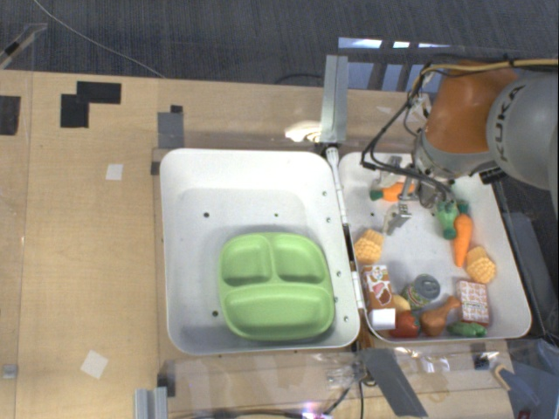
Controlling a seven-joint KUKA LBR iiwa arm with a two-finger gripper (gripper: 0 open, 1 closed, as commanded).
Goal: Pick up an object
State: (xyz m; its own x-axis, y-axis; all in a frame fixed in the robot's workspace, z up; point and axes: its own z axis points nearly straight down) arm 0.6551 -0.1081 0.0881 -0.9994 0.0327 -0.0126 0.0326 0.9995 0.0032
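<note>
carrot (462, 239) lies near the right bin's (517, 312) far right side, just below the gripper (409, 201); whether the claw is open cannot be told. it looks light, stiff, slippery; best pinched mid-body.

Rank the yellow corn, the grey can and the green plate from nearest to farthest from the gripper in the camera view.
1. Yellow corn, just below-left of the gripper, right bin.
2. Grey can, lower in the right bin.
3. Green plate, left bin.
</note>
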